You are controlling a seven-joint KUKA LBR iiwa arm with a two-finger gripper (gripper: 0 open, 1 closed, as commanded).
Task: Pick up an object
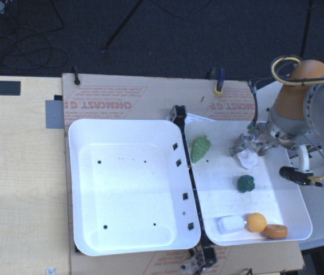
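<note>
The right bin (219, 183) holds a light green lumpy object (200, 148) near its left wall and a dark green round object (245, 183) in the middle. At its front lie a white block (229, 224), an orange ball (256, 222) and an orange ring-like piece (276, 231). My gripper (248, 149) is down at the bin's far right part, right above a small white object (248, 160) that it touches or nearly touches.
The left bin (128, 187) stands beside the right one, with a black divider (186, 176) between them. Cardboard (121, 99) lies under both bins. The arm with its orange band (296, 90) enters from the right. A black part (295, 175) hangs over the right rim.
</note>
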